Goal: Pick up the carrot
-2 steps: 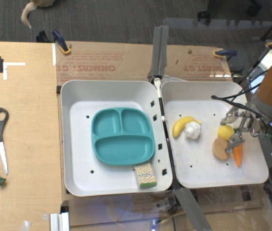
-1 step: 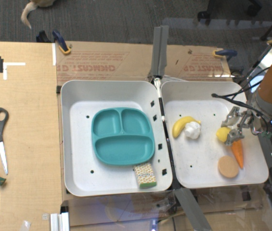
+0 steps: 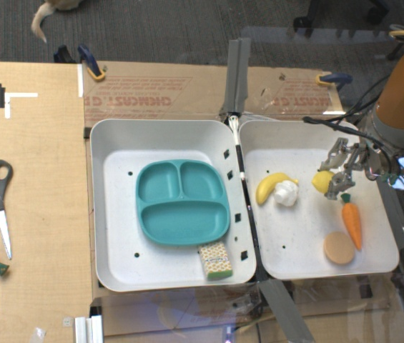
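Over in the right bin your gripper hangs above the floor, just next to a small yellow fruit and just above the leafy end of the carrot. You cannot tell from this slanted view whether the fingers are apart or together; nothing is visibly caught between them. The carrot lies flat, near the right wall, its green top toward the gripper and its orange tip pointing toward the bin's near edge, so its long axis runs roughly away from the gripper, slightly rightward. A round tan disc touches or nearly touches its lower left side. You would likely need to shift toward the near edge to centre on the body and close across the narrow width, not along the length. A banana lies well clear.
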Robot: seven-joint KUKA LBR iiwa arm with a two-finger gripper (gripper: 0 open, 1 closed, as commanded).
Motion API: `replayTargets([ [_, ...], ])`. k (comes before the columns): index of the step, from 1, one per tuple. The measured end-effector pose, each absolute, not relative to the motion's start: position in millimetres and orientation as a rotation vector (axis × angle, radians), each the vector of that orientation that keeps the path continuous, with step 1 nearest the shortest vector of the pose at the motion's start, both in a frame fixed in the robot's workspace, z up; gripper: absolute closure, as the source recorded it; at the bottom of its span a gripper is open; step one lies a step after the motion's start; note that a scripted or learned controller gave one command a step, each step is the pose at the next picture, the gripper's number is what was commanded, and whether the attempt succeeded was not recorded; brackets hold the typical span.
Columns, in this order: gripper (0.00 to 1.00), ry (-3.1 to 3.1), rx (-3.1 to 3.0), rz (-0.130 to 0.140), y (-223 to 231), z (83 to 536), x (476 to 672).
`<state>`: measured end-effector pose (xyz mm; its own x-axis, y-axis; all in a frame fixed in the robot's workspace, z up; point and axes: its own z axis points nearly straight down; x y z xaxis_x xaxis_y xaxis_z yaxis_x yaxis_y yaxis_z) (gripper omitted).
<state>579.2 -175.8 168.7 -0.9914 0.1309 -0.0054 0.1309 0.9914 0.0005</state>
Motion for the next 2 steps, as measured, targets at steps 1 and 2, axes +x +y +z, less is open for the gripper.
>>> replayTargets([
  [1, 1.0, 3.133, -0.18, 0.0, -216, 113, 479.0],
  [2, 1.0, 3.135, -0.082, 0.0, -123, 222, 509.6],
])
